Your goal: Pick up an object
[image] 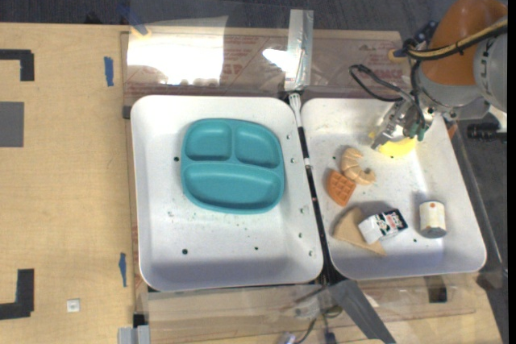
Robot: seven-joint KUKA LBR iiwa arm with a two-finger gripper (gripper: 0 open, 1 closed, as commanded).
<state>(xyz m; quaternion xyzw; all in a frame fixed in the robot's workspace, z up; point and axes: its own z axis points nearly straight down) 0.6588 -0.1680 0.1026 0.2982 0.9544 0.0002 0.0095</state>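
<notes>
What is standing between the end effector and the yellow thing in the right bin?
Nothing visible. The end effector is directly over the yellow thing at the back of the right bin, and no other object lies between them. The nearest one, a tan pastry, sits apart to the camera's left, toward the front.

**Bright, even light with glare behind the bins**

Soft overhead light fills the scene. Strong white glare washes out the clear plastic sheet [201, 52] behind the left bin [153, 173]. Shadows are faint and short. The picture is slightly soft throughout, and small objects look grainy.
</notes>
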